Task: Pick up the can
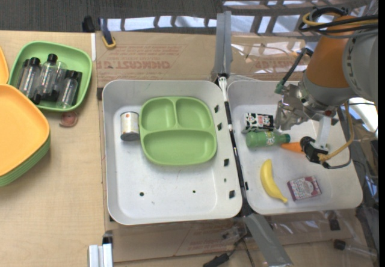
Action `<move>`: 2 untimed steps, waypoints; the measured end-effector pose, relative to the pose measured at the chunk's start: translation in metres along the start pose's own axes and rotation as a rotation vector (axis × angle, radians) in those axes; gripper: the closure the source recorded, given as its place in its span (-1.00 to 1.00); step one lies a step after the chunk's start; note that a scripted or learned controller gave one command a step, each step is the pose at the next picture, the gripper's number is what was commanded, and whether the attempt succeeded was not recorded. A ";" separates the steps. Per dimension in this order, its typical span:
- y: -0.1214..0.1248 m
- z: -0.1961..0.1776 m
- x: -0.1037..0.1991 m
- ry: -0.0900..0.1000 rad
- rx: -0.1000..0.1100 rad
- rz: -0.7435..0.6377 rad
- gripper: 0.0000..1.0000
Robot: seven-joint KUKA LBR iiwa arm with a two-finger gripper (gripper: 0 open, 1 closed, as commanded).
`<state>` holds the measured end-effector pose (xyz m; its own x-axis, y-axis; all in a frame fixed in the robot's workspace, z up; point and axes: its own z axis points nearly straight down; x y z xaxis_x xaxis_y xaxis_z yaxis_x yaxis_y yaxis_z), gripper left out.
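Nearest: one banana (274, 182) and one red packet (304, 187) in right bin (343, 202). Farther: one carrot (293, 147), one green bottle (267, 138), one black-and-white carton (259, 120). Gripper (287, 116) just above bottle, fingers hard to make out, open or closed: cannot tell. Left bin (174, 202): one green divided plate (178, 130), one can (129, 125) on its side just left of plate.

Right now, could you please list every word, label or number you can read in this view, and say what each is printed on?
"CHEMCOTZ", as best it reads, reversed and upside down: red print on the cardboard behind the bins.
Green bottle label: too blurred.
Black-and-white carton: pattern, no legible words.
Red packet: too small.
Can: no readable text.
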<state>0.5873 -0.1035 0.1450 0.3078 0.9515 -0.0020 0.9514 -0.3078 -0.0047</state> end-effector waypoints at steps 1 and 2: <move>0.061 -0.066 0.041 0.000 -0.004 0.052 1.00; -0.017 -0.139 -0.040 0.000 -0.003 -0.320 1.00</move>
<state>0.5595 -0.1365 0.2846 -0.0069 1.0000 -0.0009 1.0000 0.0069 -0.0025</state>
